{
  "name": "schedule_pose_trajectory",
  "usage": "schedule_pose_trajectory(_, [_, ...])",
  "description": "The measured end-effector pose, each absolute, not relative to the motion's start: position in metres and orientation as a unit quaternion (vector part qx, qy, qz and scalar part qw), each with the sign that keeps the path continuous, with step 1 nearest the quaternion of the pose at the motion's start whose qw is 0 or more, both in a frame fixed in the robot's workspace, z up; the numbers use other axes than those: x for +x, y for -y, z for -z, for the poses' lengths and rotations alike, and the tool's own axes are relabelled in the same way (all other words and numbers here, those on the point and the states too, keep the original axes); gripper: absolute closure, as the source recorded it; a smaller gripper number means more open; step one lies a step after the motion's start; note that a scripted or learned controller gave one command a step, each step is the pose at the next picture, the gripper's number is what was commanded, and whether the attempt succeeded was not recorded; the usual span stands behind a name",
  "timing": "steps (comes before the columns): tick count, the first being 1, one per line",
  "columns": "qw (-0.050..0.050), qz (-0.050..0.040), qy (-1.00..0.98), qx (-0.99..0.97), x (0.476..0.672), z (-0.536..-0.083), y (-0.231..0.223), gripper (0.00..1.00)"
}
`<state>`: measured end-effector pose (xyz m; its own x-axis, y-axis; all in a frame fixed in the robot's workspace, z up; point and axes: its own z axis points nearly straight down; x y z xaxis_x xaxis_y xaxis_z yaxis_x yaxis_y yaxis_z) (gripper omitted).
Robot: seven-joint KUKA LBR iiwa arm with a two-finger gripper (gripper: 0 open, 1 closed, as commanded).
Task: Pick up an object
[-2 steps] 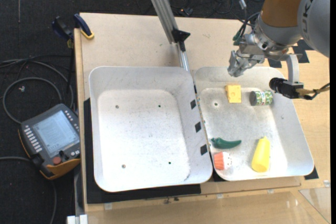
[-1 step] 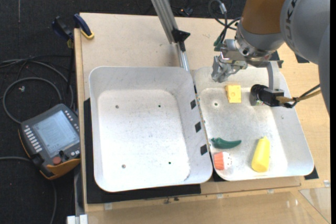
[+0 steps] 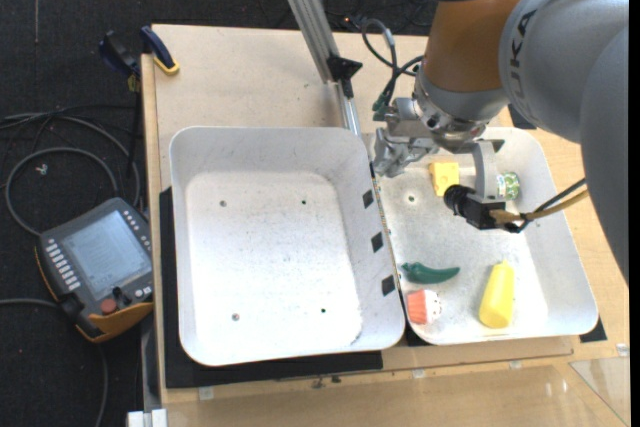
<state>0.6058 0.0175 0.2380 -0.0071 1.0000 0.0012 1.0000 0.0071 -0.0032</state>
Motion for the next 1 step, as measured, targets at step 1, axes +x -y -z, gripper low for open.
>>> schedule_pose_trajectory(1, [0.002, -0.0010, 0.710, -0.704, 0.5796, -0.2260, -0.0682, 1.00])
